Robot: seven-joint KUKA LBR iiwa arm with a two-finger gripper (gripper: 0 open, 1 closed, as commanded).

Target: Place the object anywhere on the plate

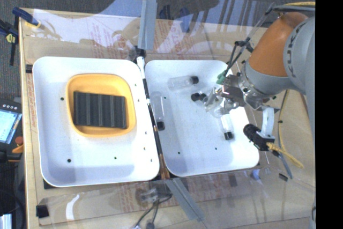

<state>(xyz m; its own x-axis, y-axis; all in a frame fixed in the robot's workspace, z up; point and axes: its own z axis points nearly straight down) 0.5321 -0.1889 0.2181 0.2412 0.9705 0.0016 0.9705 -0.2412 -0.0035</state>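
Observation:
A yellow plate [99,84] with a dark ribbed insert lies in the left bin [53,142]. Several clear vials with black caps lie in the right bin [193,153]: one near the back [182,82], one along the left wall [157,109], and one toward the right [227,126]. A small black-capped piece [198,97] rests near the middle. My gripper [221,100] hovers low over the right side of the right bin, between the black-capped piece and the right-hand vial. Glare and clear plastic hide what lies at its tip.
The grey arm with its orange band [270,51] reaches in from the right, over the right bin's far corner. A grey divider bar [146,24] stands behind the gap between the bins. A small screen [8,123] sits at the left edge.

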